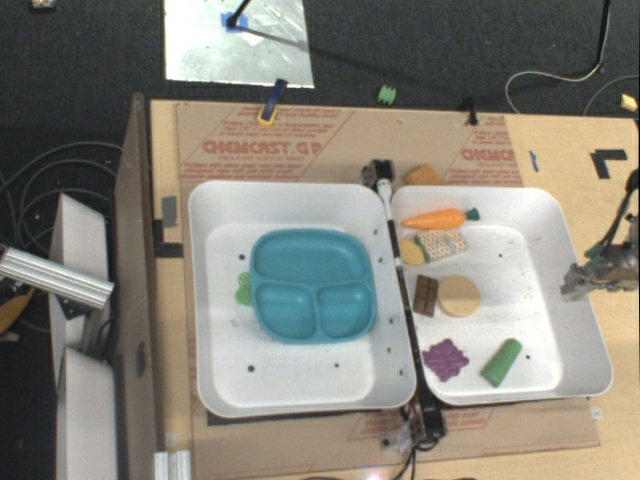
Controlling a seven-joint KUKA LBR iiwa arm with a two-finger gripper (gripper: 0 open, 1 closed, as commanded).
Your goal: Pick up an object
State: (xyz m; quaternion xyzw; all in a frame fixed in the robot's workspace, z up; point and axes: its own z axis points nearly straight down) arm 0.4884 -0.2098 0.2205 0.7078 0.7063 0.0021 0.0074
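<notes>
The right bin (560, 230) holds an orange carrot (437, 219), a pale patterned piece (441, 244), a brown block (426, 295), a round tan disc (459, 296), a purple grape bunch (445, 359) and a green cylinder (501, 361). My gripper (590, 273) hovers at the bin's right rim, to the right of all these objects and touching none of them. Nothing is seen in its grasp.
The left bin (215, 268) holds a blue divided plate (313, 284) with a small green item (243, 288) at its left edge. A tan piece (423, 175) lies on the cardboard behind the bins. Cables trail at the right.
</notes>
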